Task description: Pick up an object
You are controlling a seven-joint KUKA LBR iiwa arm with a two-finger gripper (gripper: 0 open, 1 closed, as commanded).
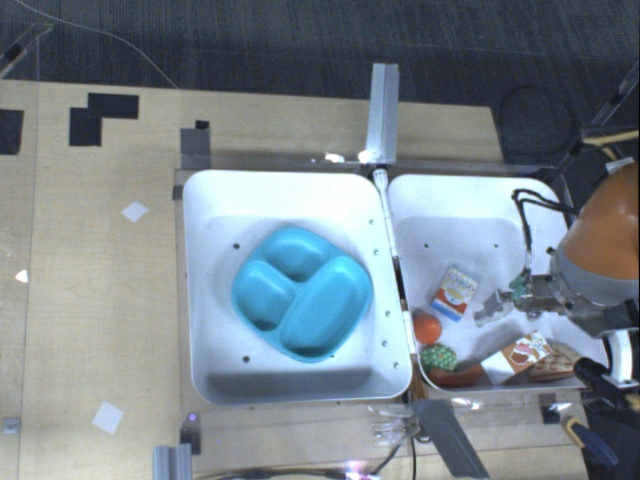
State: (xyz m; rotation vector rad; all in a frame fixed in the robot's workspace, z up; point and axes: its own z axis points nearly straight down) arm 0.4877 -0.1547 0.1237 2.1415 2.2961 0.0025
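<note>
My gripper point(493, 306) hangs over the right bin point(470, 208), reaching in from the right below the arm's orange band point(605, 233). Just to its left lies a small white carton point(456, 293) with orange and blue print, apart from the gripper. Toward the bin's front left sit a red tomato point(427, 326) and a green vegetable point(437, 356). A dark red sausage-like piece point(462, 374) lies along the front wall. Below the gripper, at the front right, rest a printed snack packet point(528, 352) and a brown item point(556, 365). I see nothing held by the gripper.
The left bin point(215, 218) holds a blue divided plate point(302, 291) at its middle. A metal divider post point(383, 108) stands between the bins at the back. A black cable point(523, 218) loops from the arm over the right bin's far side.
</note>
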